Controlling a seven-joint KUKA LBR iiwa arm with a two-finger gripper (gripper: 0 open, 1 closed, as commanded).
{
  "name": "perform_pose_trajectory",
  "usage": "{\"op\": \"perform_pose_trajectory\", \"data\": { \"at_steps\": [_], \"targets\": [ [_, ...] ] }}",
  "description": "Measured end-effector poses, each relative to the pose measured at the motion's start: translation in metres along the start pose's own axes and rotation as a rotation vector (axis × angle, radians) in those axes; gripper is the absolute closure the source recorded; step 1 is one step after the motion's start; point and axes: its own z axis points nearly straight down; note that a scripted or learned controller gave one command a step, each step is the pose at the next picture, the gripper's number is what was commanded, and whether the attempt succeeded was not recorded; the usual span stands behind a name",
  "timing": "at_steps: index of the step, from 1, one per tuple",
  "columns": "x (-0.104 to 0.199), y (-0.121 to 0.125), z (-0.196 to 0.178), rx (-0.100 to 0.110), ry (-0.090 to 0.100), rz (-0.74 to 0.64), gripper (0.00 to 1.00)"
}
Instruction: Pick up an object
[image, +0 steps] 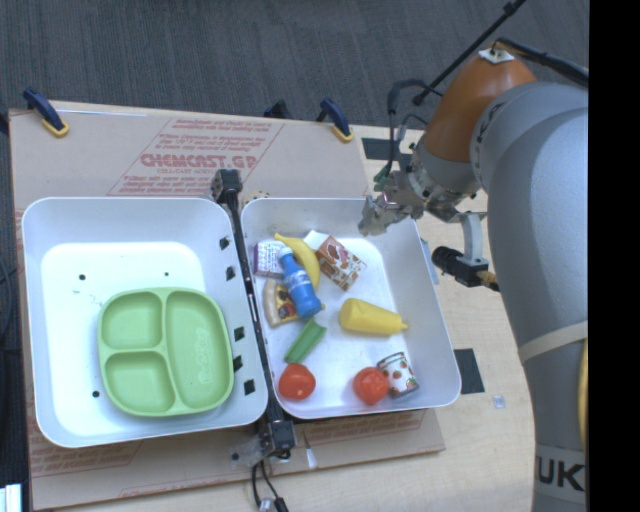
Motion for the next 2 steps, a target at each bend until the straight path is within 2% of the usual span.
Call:
{"op": "perform_pose_trajectory", "data": {
  "at_steps": [1,2],
  "targets": [
    [-0.011,-0.032,0.008,0.003,0.001,0.000,1.00],
    [-0.011,-0.079,0.014,0.004,0.001,0.000,1.00]
  ]
}}
